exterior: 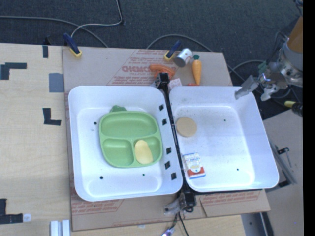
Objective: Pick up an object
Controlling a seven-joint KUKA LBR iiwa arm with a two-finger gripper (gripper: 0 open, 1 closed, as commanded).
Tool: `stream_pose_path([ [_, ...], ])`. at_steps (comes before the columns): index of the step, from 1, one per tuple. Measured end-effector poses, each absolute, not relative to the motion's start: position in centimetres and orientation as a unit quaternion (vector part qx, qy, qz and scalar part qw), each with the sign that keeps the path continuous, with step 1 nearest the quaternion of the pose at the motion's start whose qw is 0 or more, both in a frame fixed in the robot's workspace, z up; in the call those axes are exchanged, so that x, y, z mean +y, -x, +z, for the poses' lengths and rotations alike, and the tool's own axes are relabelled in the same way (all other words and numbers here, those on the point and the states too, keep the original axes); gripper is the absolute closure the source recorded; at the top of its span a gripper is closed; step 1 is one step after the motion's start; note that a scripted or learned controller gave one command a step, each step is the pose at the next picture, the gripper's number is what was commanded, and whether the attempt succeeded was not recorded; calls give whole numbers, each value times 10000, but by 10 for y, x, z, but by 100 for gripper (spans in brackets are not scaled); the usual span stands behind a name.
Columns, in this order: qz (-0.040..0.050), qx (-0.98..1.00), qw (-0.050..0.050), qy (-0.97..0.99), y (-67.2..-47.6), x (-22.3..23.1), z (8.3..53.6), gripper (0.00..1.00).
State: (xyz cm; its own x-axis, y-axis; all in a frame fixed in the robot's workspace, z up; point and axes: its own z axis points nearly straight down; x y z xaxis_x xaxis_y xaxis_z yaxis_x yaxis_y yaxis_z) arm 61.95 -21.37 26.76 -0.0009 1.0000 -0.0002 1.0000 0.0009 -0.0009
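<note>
My tool point(252, 86) sits at the right side of the frame, just past the upper right corner of the right bin point(256, 146). I cannot tell from this angle how it is set, and nothing shows in its grip.

In the right bin, a round tan disc point(186, 127) lies flat toward the bin's upper left, plain and pale brown like a biscuit. Lower down, near the bin's left wall, lies a small white packet point(193, 164) with a red patch at its lower end and some blue print above.

The left bin point(83, 146) holds a light green divided plate point(129, 132) with three compartments. A pale yellow oval piece point(143, 152) rests in the plate's lower right compartment. A darker green bit point(118, 108) peeks out behind the plate's upper edge.

Above the bins, on the cardboard sheet point(123, 68) that covers the table, a toy carrot point(196, 71) lies beside a small grey cylinder point(183, 57).
</note>
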Motion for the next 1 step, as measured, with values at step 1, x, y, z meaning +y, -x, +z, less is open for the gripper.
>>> stream_pose_path([
  [1, 9, -7076, 18, 7066, -589, -166, 170, 0],
])
